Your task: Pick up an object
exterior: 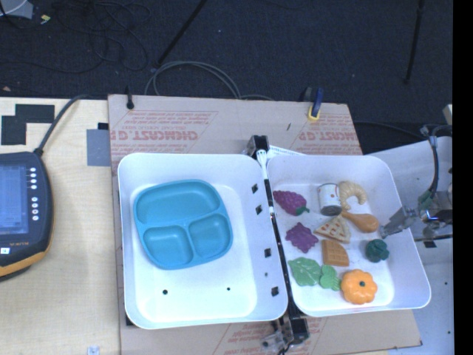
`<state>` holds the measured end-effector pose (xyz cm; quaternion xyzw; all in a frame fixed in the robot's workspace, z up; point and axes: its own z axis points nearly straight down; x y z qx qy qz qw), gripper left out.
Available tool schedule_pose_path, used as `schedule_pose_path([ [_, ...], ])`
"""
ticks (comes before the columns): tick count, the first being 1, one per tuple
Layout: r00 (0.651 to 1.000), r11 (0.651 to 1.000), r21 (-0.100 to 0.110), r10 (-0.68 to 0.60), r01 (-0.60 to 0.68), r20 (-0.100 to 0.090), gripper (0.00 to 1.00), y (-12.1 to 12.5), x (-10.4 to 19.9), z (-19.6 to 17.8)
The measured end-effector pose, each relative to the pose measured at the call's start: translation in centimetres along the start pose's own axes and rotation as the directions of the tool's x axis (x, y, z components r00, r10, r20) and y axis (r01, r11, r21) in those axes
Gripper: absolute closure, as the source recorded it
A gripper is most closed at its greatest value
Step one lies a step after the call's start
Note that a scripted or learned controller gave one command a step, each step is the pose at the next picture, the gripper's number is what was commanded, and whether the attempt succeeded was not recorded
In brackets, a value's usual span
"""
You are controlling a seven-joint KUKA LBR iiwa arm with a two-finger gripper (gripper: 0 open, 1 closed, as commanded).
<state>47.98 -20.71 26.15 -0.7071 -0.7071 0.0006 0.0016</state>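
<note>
While glossy plastic toy foods, including a ribbed orange pumpkin (358, 286), crowd the right bin (403, 198), the claw (403, 220) hangs at its rim; opening indeterminable.

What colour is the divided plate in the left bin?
Light blue. The divided plate shows best in the camera view.

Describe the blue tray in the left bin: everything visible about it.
The tray is light blue, smooth and glossy like plastic, a rounded rectangle with a raised rim. It has three compartments: one long one across the far side, two smaller ones nearer the camera. All three look bare. It lies flat on the floor of the left bin, turned slightly askew, toward the bin's far left. Nothing rests on it or touches it besides the bin.
</note>
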Motion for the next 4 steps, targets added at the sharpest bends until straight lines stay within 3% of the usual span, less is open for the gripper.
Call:
schedule_pose_path([
  [1,1.0,1.0,0.008,-0.007,0.007,-0.005,0.0,4.0,6.9,11.8],
  [2,1.0,1.0,0.001,0.001,-0.001,0.0,0.0,3.3,5.3,17.7],
  [3,1.0,1.0,0.0,0.006,-0.006,0.0,1.0,3.4,5.2,16.4],
  [4,1.0,1.0,-0.012,-0.012,0.012,-0.003,1.0,7.5,15.8,6.8],
])
